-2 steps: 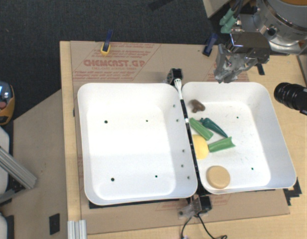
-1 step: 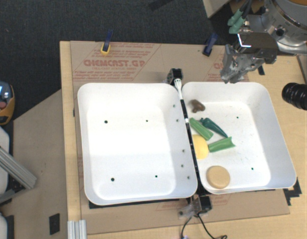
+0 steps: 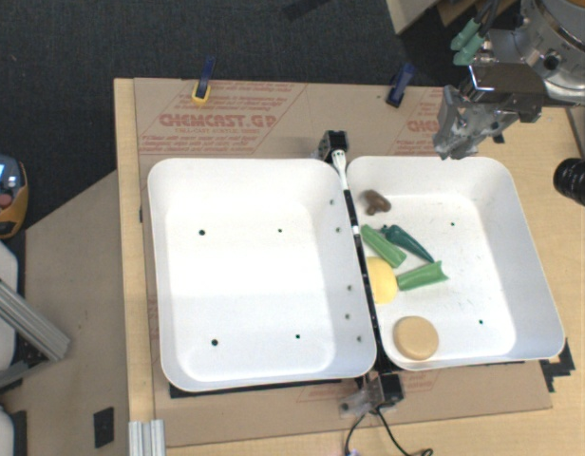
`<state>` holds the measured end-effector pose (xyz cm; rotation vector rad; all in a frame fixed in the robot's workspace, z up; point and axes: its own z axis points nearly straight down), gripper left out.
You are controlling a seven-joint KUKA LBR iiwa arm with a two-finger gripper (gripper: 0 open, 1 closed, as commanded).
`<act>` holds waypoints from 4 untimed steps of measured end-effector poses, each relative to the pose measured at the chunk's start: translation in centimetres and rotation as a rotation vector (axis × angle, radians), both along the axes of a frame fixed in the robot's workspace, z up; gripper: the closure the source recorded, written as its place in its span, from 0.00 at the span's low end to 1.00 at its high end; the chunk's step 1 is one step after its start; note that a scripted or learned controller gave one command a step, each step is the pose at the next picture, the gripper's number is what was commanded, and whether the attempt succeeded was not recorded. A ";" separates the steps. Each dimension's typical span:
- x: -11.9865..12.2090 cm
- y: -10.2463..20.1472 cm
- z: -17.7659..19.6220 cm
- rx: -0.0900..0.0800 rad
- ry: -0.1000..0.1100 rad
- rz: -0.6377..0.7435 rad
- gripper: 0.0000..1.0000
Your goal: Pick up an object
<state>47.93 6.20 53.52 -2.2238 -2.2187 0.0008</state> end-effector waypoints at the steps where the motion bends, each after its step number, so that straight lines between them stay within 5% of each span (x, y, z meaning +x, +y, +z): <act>1: 0.0 -0.8 0.0 0.000 0.000 0.000 1.00; 3: 0.0 -2.6 0.0 0.000 0.000 0.000 1.00; 4: -0.3 -3.3 -28.2 -0.001 0.018 0.000 1.00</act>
